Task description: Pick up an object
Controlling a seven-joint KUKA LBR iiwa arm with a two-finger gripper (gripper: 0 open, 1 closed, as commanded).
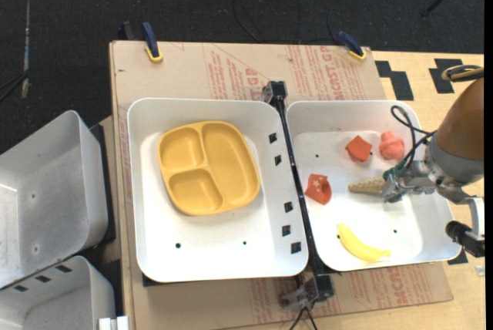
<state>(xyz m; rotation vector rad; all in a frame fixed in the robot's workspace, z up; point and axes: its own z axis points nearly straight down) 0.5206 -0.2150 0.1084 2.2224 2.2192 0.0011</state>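
Camera view: two white bins are seen side by side on the worktop (200, 74). The left bin (146, 190) is occupied by a yellow divided plate (208, 166). In the right bin (431, 240) are recorded a red block (358, 148), a pink piece (392, 144), a red pepper-like piece (318, 188), a yellow banana (362, 244) near the front wall, and a tan cone (365, 186) at mid-bin. The gripper (393, 187) is positioned low at the cone's right end; whether it is open or closed cannot be told

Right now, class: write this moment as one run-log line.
claw: over right white bin, at tan cone-shaped piece | yellow banana: untouched | lifted: nothing visible
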